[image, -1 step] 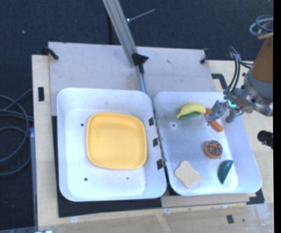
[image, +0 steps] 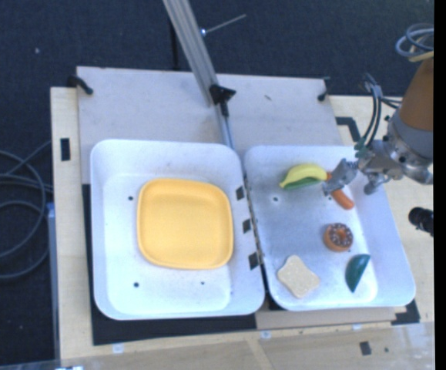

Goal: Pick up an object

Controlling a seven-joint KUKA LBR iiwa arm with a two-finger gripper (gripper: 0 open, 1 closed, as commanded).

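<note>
Camera view: two-finger gripper [image: 359,174] hovers with fingers spread above a small orange carrot-shaped toy [image: 343,198] in the right white bin [image: 384,230], approaching; next, descend and close.

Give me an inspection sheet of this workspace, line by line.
Surface: bench bearing a left bin and a right bin, side by side.
Job's things: in the right bin, banana, carrot, donut, bread slice, green piece.
Clutter: yellow plate in the left bin.
Grippers: gripper low over the carrot, beside the banana; grasp cannot be told.
Cables: cables on the floor at left; more by the arm.
Surroundings: dark carpet; metal pole rising behind the bins.
</note>
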